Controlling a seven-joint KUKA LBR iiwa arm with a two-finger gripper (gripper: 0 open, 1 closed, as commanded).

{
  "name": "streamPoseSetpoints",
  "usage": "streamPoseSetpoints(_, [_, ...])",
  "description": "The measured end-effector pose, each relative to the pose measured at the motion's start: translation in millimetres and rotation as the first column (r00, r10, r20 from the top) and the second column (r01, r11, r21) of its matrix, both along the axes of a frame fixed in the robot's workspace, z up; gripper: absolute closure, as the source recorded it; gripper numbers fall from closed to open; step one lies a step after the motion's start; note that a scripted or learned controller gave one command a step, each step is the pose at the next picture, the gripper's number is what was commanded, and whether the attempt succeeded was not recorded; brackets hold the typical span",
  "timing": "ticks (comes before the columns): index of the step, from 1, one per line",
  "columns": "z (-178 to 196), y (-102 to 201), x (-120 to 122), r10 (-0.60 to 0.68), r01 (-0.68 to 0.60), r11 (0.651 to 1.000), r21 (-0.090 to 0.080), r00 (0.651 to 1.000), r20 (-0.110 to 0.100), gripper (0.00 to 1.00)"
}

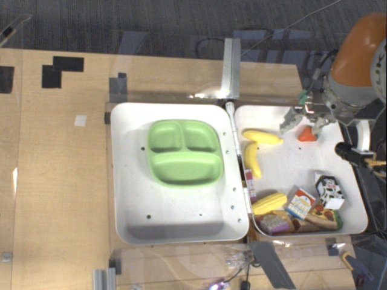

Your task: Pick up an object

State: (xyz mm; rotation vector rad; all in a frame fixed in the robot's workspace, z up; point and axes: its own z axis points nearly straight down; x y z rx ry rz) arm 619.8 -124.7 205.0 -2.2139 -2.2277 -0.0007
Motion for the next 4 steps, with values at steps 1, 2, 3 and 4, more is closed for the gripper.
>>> streamPoseSetpoints(1, [-20.8, -18.1, -16.6, 0.122, -0.122, 0.993, -0.001, 0.993, 0.002, 0.0])
streamPoseSetpoints(2, [-116.4, 4.1, 42.4, 0.39, -0.39, 0.921, -0.004, 0.921, 0.007, 0.0])
streamPoseSetpoints(3, [-106.7, 5.9, 43.2, 0.391, -0.391, 0.92, 0.0, 0.92, 0.007, 1.0])
streamPoseSetpoints(4, [-20.5, 61.8, 50.3, 0.204, -0.204, 0.979, -0.001, 0.979, 0.004, 1.0])
